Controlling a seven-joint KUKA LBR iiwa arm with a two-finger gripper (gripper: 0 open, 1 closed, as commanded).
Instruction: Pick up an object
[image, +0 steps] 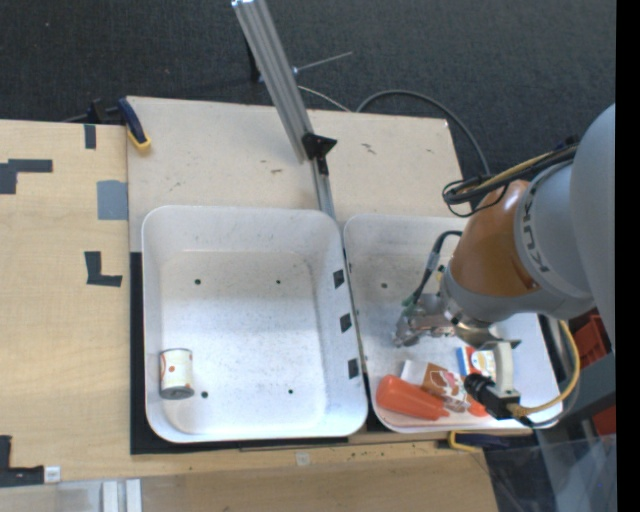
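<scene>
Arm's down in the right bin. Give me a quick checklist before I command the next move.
1. Gripper inside the right bin: ok.
2. Something between its fingers: cannot tell, wrist blocks the view.
3. Targets within reach: ok, orange item and brown packet lie at the bin's near edge.
4. Gripper over a target: not ok, it sits on bare floor beside them.
5. Cup in left bin out of the way: ok.

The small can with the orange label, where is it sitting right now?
The small can lies in the left bin, near its front left corner, far from the gripper and the orange object in the right bin.
</scene>
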